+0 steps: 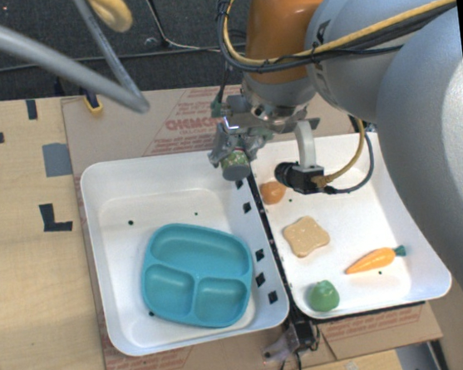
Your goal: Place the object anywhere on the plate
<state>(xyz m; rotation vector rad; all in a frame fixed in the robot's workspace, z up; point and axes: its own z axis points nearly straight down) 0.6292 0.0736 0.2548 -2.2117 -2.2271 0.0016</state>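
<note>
**Tool near the divider, plate still bare**

Taking the blue plate [196, 275] as my landmark and working from the near edge back: the plate lies in the left bin [108, 237], three compartments, nothing in any of them. To its right, across the divider, the right bin [422, 270] holds a green round piece [322, 296] nearest me, a carrot [373, 260] further right, a slice of toast [305, 235] just beyond those, and a small orange piece [272, 191] further back again, close to the divider.

Beyond the plate, over the far end of the divider, hangs the tool [234, 161]. A small dark greenish lump sits at its tip; I cannot tell whether that is the object being carried or part of the hardware, nor whether the fingers are apart or together. So which item is the task's thing is unclear to me from here.

My judgement on handling: these look like toy food, light and stiff, probably smooth plastic. The rounded ones may squirt out of a pinch, so I would grip across the middle. The toast is flat, best taken by opposite edges.
</note>
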